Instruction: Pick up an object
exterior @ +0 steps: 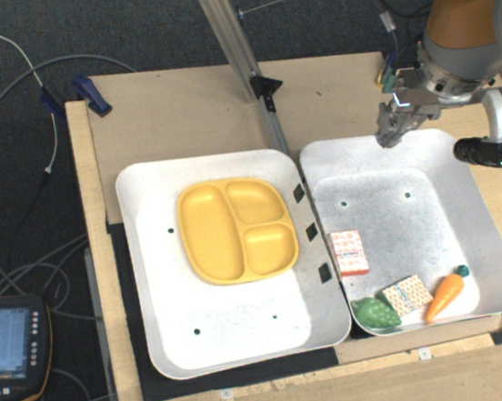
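My gripper hangs over the far edge of the right bin, well away from the objects, and nothing shows between its fingers. At the near end of that bin lie an orange toy carrot, a small patterned box and a green toy vegetable. A white and red carton rests by the bin's left wall.
The left bin holds a yellow divided plate. A slanted metal post rises from behind the bins. A tablet and cables lie on the floor to the left.
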You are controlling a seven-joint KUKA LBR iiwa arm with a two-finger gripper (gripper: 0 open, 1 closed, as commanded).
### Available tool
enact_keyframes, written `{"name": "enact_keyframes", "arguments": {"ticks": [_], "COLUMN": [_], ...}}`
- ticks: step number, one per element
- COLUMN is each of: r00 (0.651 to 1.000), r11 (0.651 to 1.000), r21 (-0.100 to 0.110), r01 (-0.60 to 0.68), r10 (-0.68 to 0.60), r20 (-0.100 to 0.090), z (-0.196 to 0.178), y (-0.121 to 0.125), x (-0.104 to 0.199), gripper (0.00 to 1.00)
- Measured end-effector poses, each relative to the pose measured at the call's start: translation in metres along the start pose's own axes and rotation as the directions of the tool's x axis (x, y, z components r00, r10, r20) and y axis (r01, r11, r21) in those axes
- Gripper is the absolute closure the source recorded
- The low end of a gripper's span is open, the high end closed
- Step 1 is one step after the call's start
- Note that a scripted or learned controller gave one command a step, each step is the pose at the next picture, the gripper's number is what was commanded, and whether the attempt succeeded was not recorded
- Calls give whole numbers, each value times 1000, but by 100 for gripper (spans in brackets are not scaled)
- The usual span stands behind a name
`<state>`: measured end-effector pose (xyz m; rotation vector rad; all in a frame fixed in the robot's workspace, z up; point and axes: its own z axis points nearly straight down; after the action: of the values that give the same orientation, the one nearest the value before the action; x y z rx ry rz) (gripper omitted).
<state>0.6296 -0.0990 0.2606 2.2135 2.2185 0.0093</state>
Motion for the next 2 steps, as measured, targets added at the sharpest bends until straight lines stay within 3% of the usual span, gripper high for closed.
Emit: {"name": "enact_keyframes", "arguments": {"ticks": [1,2], "r00": [1000,1000], "r11": [1000,1000], "r21": [4,13], "r01": [-1,3], "r10": [1,-3], "r20": [-1,-3], "z": [-24,-5], "y": [1,4], "x": [0,53], "gripper": [100,100]}}
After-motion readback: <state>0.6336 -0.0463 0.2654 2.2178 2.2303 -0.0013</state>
